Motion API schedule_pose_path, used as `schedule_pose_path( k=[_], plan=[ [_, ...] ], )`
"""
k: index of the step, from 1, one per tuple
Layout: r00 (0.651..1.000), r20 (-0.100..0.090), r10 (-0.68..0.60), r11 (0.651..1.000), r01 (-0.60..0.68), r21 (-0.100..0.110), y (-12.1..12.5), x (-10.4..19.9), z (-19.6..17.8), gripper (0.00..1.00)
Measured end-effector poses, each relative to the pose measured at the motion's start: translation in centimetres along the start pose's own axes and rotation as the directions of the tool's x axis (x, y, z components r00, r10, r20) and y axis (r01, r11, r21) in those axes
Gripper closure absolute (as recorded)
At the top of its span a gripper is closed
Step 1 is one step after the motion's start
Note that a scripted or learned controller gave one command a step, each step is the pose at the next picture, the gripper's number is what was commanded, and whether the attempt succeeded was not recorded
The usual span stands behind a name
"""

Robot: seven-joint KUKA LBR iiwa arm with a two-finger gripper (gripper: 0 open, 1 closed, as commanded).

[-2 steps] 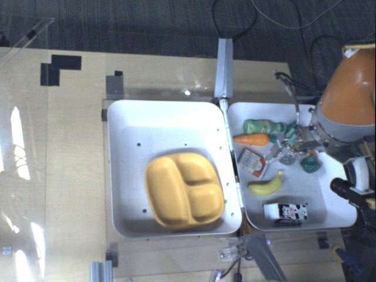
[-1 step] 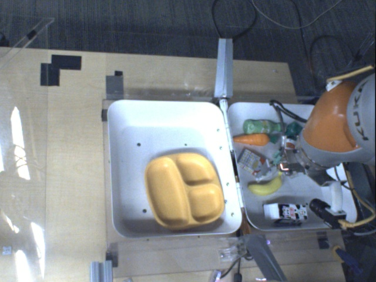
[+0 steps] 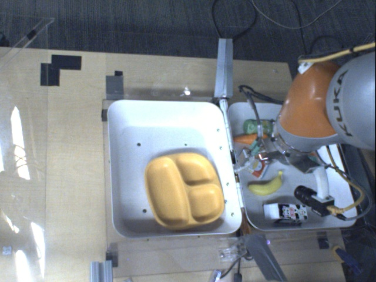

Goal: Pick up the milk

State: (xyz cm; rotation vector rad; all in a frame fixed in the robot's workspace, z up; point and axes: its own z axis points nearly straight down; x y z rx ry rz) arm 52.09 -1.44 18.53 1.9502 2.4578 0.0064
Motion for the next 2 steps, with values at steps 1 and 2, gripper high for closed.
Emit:
schedule_pose_path(
  k=[1, 2],
  plan=[
    [0.999, 0.002, -0.034, 0.999, 0.034, -0.002, -3.7, -5.6, -4.8, 0.00],
    [0.997, 0.000, -0.082, 0.997, 0.082, 0.002, -1.8, -4.6, 0.1, 0.00]
  ],
)
